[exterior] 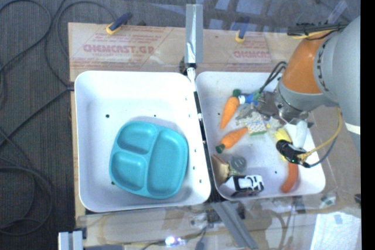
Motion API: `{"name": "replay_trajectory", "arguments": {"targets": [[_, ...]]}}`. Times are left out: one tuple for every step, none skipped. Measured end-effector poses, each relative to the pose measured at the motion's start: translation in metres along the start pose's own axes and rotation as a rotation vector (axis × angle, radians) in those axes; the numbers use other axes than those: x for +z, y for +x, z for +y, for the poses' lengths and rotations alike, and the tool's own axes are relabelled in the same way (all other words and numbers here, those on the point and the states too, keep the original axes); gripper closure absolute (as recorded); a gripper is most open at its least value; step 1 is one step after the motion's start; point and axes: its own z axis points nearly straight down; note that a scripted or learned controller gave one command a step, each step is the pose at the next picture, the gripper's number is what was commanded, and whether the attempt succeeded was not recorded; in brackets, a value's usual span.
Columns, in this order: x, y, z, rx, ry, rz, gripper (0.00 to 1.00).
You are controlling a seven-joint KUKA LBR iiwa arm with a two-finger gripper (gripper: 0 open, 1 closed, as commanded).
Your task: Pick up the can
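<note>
The can (238, 163) shows its round grey top near the front of the right bin (205, 126), between a brown item (220, 168) and a black-and-white object (249, 183). My gripper (262, 105) hangs over the back middle of that bin, above a pale patterned packet (255, 123). It is well behind the can and not touching it. The wrist hides its fingers.
Two toy carrots (229, 111) (234, 137) lie left of the gripper. A yellow item (283, 136) and an orange-red piece (289, 178) lie at the right side. A teal divided plate (149, 159) rests in the left bin (94, 126).
</note>
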Motion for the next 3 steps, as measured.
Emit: {"name": "replay_trajectory", "arguments": {"targets": [[0.017, 0.029, -0.022, -0.052, -0.016, -0.004, 0.0], [0.016, -0.024, -0.003, -0.057, -0.012, 0.014, 0.0], [0.011, -0.038, -0.01, 0.107, -0.02, 0.039, 0.0]]}}
